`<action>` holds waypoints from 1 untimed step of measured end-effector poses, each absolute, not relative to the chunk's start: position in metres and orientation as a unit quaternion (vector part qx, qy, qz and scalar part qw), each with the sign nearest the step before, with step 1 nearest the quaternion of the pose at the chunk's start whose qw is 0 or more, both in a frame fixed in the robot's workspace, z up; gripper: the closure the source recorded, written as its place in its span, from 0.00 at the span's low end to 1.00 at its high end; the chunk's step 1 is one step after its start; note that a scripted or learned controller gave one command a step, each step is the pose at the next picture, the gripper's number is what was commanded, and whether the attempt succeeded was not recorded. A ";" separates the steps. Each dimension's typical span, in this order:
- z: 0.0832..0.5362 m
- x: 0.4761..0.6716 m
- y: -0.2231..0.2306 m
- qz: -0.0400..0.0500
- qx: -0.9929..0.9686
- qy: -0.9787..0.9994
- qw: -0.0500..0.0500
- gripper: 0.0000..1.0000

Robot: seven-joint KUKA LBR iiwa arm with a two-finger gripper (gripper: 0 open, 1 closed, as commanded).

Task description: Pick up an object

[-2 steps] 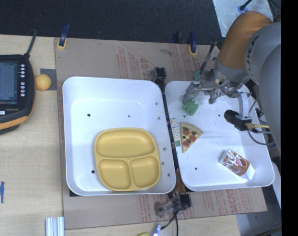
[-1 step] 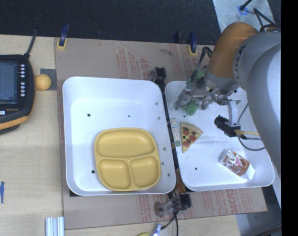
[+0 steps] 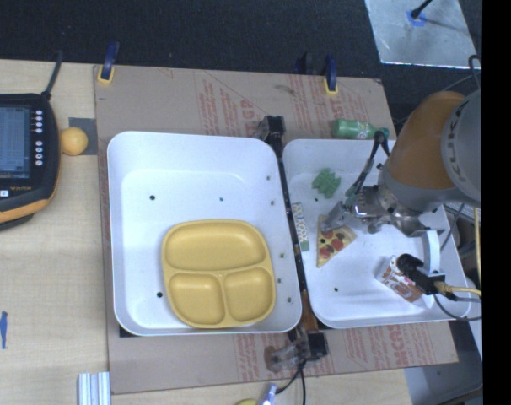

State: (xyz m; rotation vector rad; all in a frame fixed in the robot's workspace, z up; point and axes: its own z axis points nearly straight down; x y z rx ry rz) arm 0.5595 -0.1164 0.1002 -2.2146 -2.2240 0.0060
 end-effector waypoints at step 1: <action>0.092 0.649 -0.104 0.000 -0.706 -0.708 0.001 0.00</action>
